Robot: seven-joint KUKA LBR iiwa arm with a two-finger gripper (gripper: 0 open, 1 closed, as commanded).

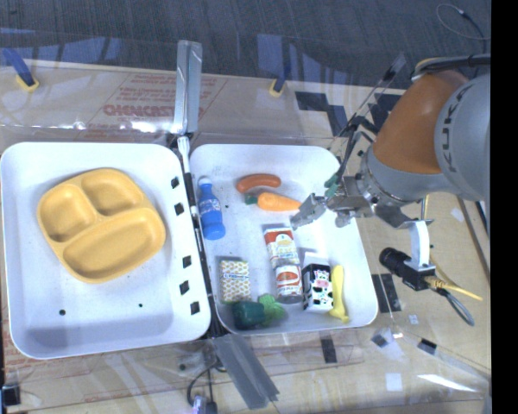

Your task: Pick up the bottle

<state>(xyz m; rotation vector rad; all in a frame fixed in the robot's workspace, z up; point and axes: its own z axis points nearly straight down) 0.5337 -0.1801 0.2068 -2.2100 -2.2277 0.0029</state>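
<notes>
The blue bottle (210,209) lies on its side in the right bin (345,166), close to the bin's left wall, with its white cap pointing to the far side. Nothing touches it. Near it, farther into the bin, are a red sausage (258,181) and an orange carrot (278,202). Closer to the front are a tall can with a red and white label (282,261), a small checked box (234,279), a green lump (257,311), a little black and white carton (317,286) and a yellow banana (337,293). The left bin (26,335) has 1 yellow plate with 3 parts (101,222). The gripper (313,210) hangs over the right side of the right bin, next to the carrot and well apart from the bottle. I cannot tell how it is set, and I see nothing in it. I think the reach has not got to the bottle yet. It could go wrong if the gripper drops where it is, because it would hit the carrot or can. The bottle is round and could roll away against the wall.
</notes>
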